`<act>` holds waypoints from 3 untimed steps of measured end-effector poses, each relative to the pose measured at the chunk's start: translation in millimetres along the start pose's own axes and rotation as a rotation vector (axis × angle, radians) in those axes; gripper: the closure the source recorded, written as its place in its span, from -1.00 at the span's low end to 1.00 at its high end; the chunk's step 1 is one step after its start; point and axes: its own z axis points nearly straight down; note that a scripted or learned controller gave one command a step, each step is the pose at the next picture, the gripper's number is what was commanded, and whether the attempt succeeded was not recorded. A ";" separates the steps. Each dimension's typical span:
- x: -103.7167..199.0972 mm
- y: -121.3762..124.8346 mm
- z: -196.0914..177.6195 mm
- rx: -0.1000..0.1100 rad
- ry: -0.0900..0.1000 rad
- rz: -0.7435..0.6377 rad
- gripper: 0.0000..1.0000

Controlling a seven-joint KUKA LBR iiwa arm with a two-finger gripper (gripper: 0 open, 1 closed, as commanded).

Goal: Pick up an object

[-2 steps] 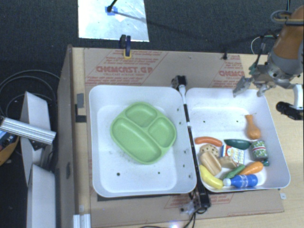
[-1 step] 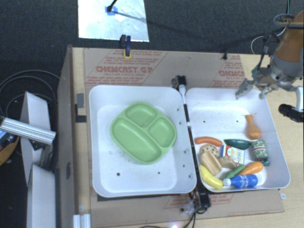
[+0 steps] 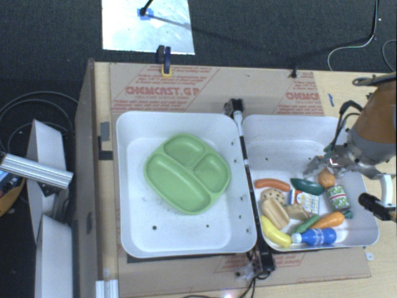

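The pincer (image 3: 320, 166) hangs over the right bin (image 3: 279, 135); its state is unclear. Best single out the orange egg-like toy (image 3: 326, 179) cleanly.

Glossy green plastic plate (image 3: 187, 173), smooth white plastic bins (image 3: 139, 241), matt brown cardboard sheet (image 3: 205, 85)

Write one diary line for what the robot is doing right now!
arm: reaching in from right | gripper: over right bin, beside toy food pile | grasp: none seen | left bin: green divided plate
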 end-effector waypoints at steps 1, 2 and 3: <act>50.5 76.8 -20.2 -0.019 -0.003 -0.014 -1.00; 26.2 101.7 -88.1 -0.021 -0.007 -0.008 -1.00; 24.4 -5.6 4.9 -0.001 0.000 0.000 -1.00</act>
